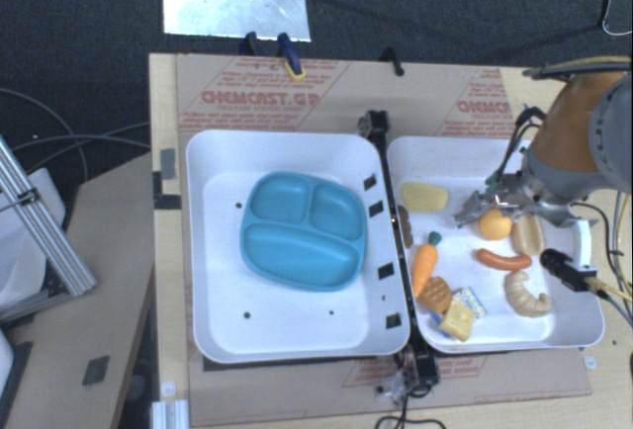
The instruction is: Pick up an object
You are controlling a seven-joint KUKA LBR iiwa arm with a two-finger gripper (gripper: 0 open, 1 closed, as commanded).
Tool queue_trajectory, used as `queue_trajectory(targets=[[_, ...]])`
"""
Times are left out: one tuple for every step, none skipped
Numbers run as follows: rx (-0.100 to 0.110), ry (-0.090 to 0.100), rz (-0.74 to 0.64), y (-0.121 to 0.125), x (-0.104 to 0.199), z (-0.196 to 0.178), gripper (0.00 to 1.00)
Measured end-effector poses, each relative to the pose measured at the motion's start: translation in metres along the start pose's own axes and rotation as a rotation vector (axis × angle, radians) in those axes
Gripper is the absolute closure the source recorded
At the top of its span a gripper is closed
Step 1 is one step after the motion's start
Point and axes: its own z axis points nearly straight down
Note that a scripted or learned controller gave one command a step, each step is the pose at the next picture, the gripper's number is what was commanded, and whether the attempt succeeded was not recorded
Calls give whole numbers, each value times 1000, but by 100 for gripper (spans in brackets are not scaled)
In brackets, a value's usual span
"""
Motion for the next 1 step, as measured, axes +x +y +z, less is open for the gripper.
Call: queue_trajectory(targets=[[-3,-2,1,1,-1,-11,100]])
